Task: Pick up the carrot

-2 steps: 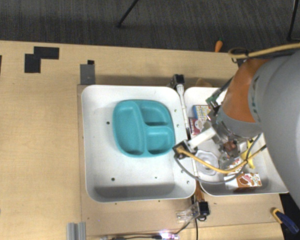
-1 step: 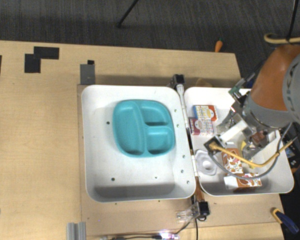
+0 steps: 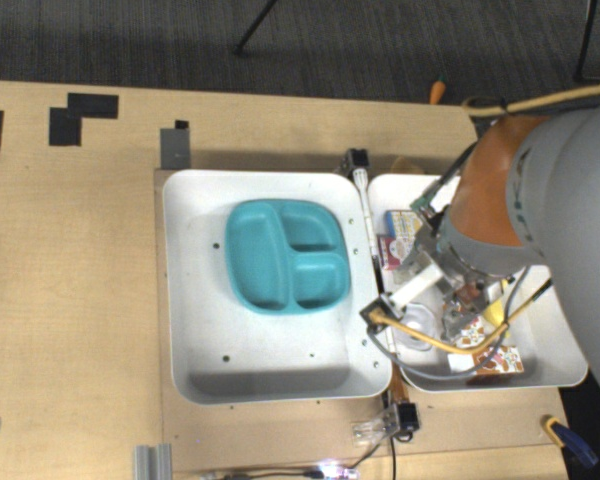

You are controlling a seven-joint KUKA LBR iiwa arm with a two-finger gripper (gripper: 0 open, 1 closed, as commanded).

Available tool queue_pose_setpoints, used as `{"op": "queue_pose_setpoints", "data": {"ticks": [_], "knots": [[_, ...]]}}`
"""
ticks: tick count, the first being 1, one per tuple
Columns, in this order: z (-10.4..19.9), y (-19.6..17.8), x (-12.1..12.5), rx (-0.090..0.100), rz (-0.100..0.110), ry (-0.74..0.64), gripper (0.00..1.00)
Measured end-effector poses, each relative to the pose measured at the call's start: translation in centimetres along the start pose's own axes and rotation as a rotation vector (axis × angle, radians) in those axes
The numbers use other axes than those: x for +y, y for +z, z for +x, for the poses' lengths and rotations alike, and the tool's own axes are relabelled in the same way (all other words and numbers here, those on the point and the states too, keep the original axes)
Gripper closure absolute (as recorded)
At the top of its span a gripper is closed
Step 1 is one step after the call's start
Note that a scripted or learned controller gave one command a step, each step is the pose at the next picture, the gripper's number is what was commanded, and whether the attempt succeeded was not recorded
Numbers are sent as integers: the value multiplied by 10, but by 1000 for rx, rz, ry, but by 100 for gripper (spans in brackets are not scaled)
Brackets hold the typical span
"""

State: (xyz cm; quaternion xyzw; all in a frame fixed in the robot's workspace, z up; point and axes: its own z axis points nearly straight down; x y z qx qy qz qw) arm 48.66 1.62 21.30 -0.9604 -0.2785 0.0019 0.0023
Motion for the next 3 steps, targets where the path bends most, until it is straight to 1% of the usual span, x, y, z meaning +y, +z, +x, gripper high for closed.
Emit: {"op": "queue_pose_setpoints", "data": {"ticks": [1, 2, 3], "knots": [[34, -16, 58, 3, -6, -155, 0], [28, -3, 10, 1, -1, -94, 0], [85, -16, 94, 4, -7, -40, 0]]}}
